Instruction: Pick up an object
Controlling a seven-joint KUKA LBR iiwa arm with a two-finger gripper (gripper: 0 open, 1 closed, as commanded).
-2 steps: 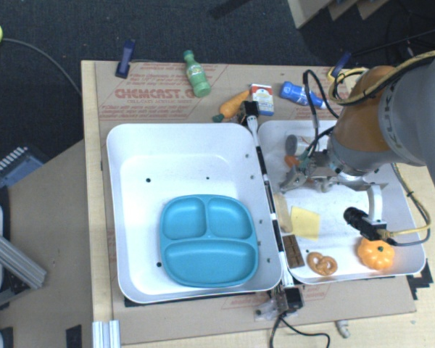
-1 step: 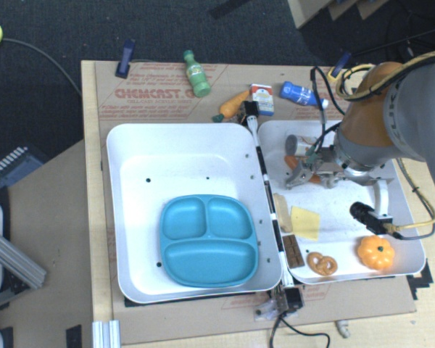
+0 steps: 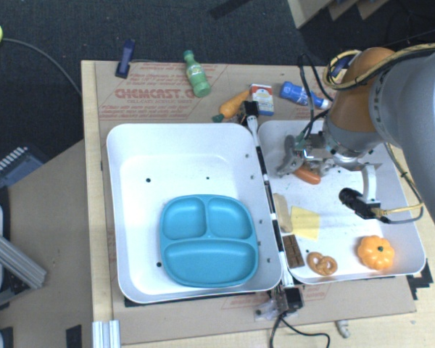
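Biggest thing is the blue tray (image 3: pixel 208 239) in the left bin (image 3: pixel 130 151): stiff plastic, light, but too wide for you to grab except by a rim. In the right bin (image 3: pixel 413 256) the pumpkin (image 3: pixel 375 253) looks light and round, probably slippery, so take it across the middle. The cheese (image 3: pixel 305 222) lies flat, tough to pinch. The pretzel (image 3: pixel 322 264) is small and holey. The pincer (image 3: pixel 302 159) sits over an orange piece (image 3: pixel 309 175) at that bin's back; can't tell if it's open. The tabletop (image 3: pixel 159 91) sheet reads "CHEMCAST".
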